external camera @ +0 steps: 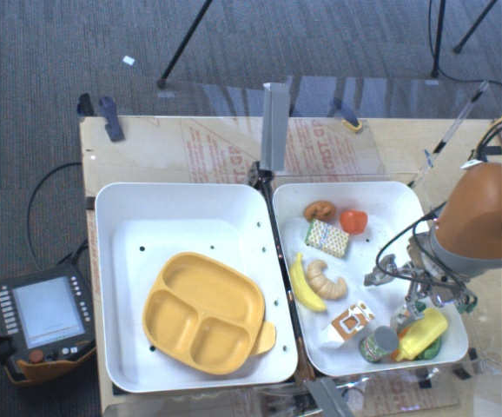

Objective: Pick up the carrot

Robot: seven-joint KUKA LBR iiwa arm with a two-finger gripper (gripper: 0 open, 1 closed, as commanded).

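Note:
My gripper (413,300) hangs low over the near right part of the right bin (381,191), just above a yellow squeeze bottle (423,333). A small orange sliver (402,329), possibly the carrot, peeks out between the bottle and a grey-topped can (377,344), right under the gripper. Most of that orange thing is hidden by the gripper and the bottle. Nothing can be seen held in the gripper.
The right bin also holds a banana (306,285), a croissant (327,278), a milk carton (351,322), a green checkered box (327,238), a tomato (353,221) and a brown pretzel (320,209). A yellow divided plate (203,311) lies in the left bin (129,207).

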